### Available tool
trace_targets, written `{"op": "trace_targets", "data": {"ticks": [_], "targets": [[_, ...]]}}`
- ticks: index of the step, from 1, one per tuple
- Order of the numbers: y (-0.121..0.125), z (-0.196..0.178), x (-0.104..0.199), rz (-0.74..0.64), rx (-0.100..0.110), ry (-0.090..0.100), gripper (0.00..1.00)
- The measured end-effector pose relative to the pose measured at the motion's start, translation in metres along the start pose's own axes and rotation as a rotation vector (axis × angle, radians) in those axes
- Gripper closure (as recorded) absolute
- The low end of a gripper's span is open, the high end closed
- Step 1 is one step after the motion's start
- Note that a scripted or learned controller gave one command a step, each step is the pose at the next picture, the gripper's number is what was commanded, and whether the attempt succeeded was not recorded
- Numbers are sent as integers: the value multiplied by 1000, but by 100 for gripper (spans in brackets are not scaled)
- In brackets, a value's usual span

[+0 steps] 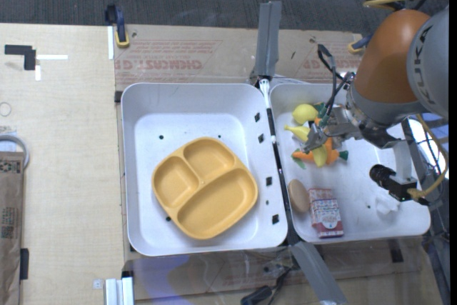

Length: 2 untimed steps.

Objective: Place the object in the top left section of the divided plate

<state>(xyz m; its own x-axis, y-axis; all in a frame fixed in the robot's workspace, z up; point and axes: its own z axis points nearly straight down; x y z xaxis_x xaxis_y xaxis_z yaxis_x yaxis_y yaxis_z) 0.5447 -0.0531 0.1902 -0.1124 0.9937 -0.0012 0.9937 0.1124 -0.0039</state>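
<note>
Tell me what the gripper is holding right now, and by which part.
It cannot be told. The gripper sits low over the pile of small yellow and orange toy foods in the right white bin, its tips hidden among them.

arm: I see it reaching in from the right, orange band up | gripper: lowered, pointing down-left, wrist bent

The pincer hangs over the right bin, above a heap of toy food. A lemon lies just behind and left of it. A small box and a round piece sit nearer the front. Far to its left, the divided plate lies in the left bin.
</note>
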Motion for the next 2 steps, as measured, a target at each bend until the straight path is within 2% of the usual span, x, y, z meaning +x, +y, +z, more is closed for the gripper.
{"op": "trace_targets", "data": {"ticks": [1,2], "targets": [[-16,-46,72,-221,-3,0,100],[-23,-172,70,-291,-3,-2,100]]}}
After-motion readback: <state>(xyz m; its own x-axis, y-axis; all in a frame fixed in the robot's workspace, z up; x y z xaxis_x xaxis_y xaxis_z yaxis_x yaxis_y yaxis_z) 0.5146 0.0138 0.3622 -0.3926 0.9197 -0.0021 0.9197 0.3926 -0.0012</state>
